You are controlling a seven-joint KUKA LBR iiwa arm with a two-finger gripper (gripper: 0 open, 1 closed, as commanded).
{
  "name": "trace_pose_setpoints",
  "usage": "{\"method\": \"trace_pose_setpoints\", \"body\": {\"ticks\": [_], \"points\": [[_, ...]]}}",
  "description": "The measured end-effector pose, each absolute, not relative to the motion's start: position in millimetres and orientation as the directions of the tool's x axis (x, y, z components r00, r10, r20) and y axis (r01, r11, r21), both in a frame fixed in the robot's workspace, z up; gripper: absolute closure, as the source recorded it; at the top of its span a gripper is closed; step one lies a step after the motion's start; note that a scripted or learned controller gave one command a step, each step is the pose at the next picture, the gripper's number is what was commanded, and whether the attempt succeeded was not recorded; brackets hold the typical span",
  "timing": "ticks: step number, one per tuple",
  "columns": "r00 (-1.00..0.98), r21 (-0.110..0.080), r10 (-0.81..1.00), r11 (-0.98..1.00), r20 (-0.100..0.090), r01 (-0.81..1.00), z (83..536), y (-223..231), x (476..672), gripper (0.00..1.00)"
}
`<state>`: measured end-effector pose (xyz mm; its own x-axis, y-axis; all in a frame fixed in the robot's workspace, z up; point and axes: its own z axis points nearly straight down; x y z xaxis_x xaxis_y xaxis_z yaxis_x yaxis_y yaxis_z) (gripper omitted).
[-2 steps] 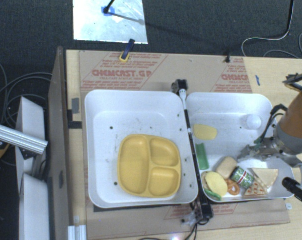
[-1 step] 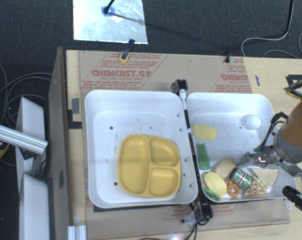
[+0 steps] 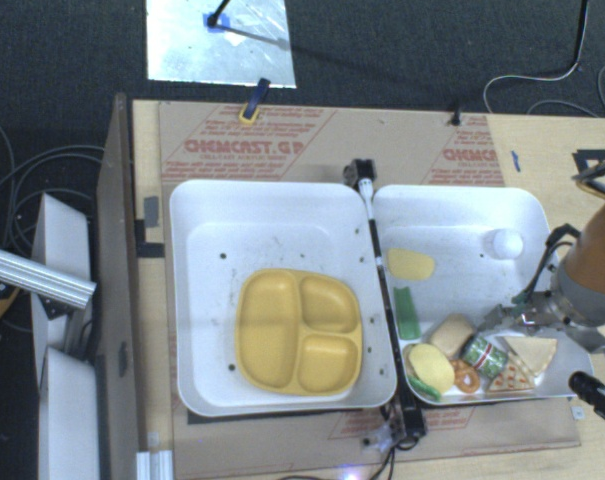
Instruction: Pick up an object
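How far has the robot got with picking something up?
Nothing looks picked up yet. The gripper is low at the right side of the right bin, beside the pile of toy food there: a can, a lemon and a sandwich wedge all lie on the bin floor. The yellow tray sits in the left bin. Grabbing and lifting are left.

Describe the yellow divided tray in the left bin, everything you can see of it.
The yellow divided tray looks like matte moulded plastic, with rounded corners and three compartments: one long one on its left side and two smaller ones on its right. It lies flat and right way up on the floor of the left bin, toward the near right corner, turned slightly askew. Nothing lies in its compartments and nothing else touches it.
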<state>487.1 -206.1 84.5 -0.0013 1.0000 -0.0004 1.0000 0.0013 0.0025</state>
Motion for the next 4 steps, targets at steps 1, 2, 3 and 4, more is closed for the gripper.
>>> {"method": "trace_pose_setpoints", "body": {"ticks": [1, 2, 3, 4], "points": [[0.000, 0.003, 1.000, 0.000, 0.000, 1.000, 84.5, -206.2, 487.1, 0.00], [-0.001, 0.003, 1.000, 0.001, 0.000, 1.000, 84.5, -206.1, 489.2, 0.00], [-0.001, 0.002, 1.000, 0.001, 0.001, 1.000, 84.4, -205.9, 487.3, 0.00], [-0.001, 0.003, 1.000, 0.001, 0.001, 1.000, 84.4, -205.9, 487.3, 0.00]]}}
